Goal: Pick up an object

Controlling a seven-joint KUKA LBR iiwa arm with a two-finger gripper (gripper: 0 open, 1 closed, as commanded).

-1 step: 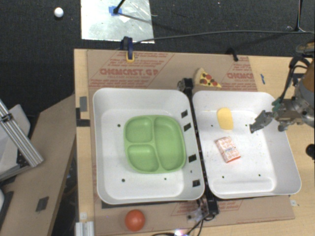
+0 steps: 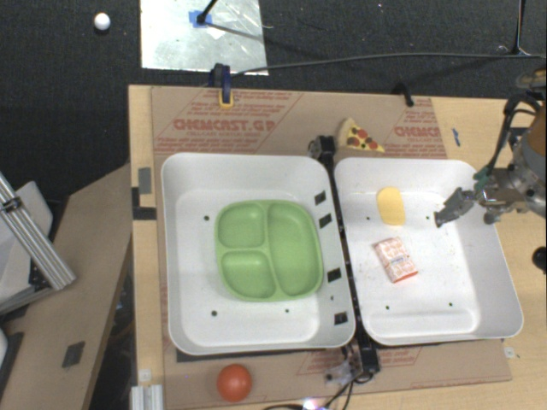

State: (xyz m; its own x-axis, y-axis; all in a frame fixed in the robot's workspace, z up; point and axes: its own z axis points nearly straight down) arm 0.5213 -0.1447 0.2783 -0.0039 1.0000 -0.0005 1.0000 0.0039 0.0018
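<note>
Brown bench (image 2: 282, 118) carrying two shallow white bins side by side. The left bin (image 2: 184, 229) contains a green divided plate (image 2: 269, 250); the right bin (image 2: 491, 301) contains a yellow object (image 2: 391, 205) and, just below it, a small red-and-white packet (image 2: 396, 259). The gripper (image 2: 450, 207) hangs over the right bin's far right side, grasping nothing; whether it is released or clenched cannot be told. Probable risk: both candidates lie low and close together, so an off-centre descent could nudge one aside instead of enclosing it.
</note>
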